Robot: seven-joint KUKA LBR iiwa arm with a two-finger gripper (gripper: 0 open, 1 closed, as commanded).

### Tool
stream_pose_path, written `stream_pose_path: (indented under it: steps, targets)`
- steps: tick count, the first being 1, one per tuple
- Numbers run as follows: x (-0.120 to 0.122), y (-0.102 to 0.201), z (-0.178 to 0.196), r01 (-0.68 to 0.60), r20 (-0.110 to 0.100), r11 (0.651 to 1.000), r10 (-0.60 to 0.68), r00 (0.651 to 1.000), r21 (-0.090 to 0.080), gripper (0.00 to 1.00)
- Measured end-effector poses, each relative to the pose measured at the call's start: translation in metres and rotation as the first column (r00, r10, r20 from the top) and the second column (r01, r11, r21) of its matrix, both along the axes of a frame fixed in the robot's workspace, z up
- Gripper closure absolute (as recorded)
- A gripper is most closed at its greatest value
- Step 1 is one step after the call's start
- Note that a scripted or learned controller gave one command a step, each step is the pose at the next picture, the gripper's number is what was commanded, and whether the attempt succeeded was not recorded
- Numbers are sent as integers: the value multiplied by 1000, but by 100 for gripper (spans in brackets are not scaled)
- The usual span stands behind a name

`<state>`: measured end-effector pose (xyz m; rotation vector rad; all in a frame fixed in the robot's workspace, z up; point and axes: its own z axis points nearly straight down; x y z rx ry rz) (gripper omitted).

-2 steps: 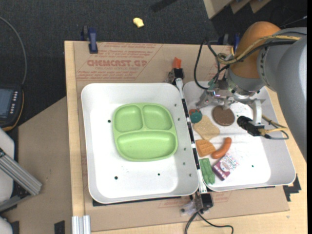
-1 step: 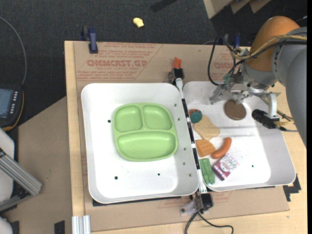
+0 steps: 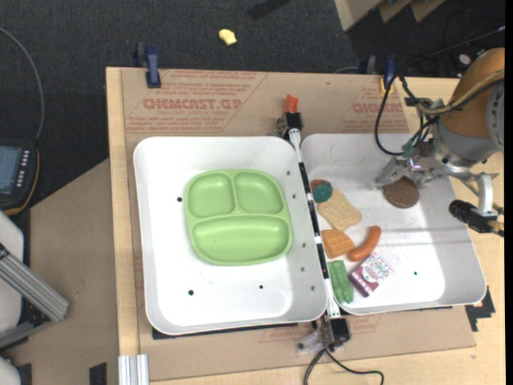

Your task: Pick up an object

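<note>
The brown disc [image 3: 402, 193] lies under the gripper [image 3: 407, 175]; its grip I cannot tell, so descend centred.

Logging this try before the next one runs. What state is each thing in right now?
End effector: low over the right bin, above the brown disc.
Green divided plate: upright in the left bin.
Bread slice: lying flat.
Sausage: lying flat.
</note>
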<state>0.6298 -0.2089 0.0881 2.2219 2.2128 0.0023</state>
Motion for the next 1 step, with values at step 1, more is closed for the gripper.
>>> stream_pose_path:
  steps: [1]
  targets:
    - [4, 4, 12, -6, 8, 1000, 6, 1000, -1, 100]
